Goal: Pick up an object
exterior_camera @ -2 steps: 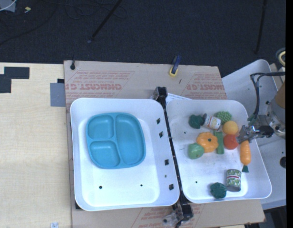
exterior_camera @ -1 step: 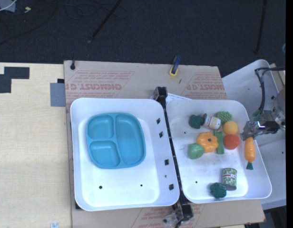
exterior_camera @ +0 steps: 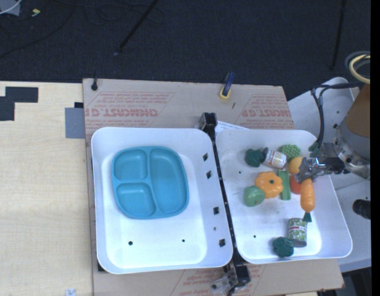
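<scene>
- The claw [exterior_camera: 311,167] sits low over the right edge of the right bin [exterior_camera: 326,251], reaching in from the right; it is too small and dark here to tell its state.
- It sits just above the top of an orange carrot [exterior_camera: 308,195], which looks like the likely target, since the claw is placed at the pile's outer edge where the reach is shortest. No contact can be confirmed.
- The carrot is a plastic toy, long and smooth, lying roughly upright in the view near the bin's right wall, its green stalk end towards the bottom.
- Just beside it, to the left, lie a red piece [exterior_camera: 295,184] and a green stick [exterior_camera: 284,185], then an orange pumpkin [exterior_camera: 269,184] touching a green pear-like fruit [exterior_camera: 253,196].
- Above these are a yellow piece [exterior_camera: 294,164], a knobbly green vegetable [exterior_camera: 289,150], a small bottle [exterior_camera: 276,159] and a dark green broccoli [exterior_camera: 255,157], close together.
- Near the bin's front edge, apart from the pile, stand a small can [exterior_camera: 297,232] and another dark green lump [exterior_camera: 282,246].
- The left bin [exterior_camera: 110,239] holds a blue divided tray [exterior_camera: 149,182], well apart from the claw.
- Both bins rest on cardboard [exterior_camera: 147,106] on the worktop [exterior_camera: 36,196].
</scene>
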`<state>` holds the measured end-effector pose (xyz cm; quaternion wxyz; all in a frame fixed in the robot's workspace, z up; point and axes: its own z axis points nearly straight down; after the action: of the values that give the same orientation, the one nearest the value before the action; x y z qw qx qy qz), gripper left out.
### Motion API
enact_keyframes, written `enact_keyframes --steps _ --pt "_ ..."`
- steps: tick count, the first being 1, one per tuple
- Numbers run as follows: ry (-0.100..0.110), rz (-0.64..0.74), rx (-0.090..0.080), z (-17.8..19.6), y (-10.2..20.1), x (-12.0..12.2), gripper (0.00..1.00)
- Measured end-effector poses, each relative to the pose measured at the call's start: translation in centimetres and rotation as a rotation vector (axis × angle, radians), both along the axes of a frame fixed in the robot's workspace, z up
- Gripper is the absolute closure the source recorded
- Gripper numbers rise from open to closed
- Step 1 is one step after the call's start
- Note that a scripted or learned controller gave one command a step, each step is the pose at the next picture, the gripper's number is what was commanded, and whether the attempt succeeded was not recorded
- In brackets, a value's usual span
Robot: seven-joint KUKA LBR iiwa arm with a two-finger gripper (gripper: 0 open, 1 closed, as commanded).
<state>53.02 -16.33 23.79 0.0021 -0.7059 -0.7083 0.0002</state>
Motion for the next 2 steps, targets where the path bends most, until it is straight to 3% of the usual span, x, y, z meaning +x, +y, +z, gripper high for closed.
enact_keyframes --steps 2 --pt "0.001 0.003 0.001 0.6 11.6 -0.3 1.0"
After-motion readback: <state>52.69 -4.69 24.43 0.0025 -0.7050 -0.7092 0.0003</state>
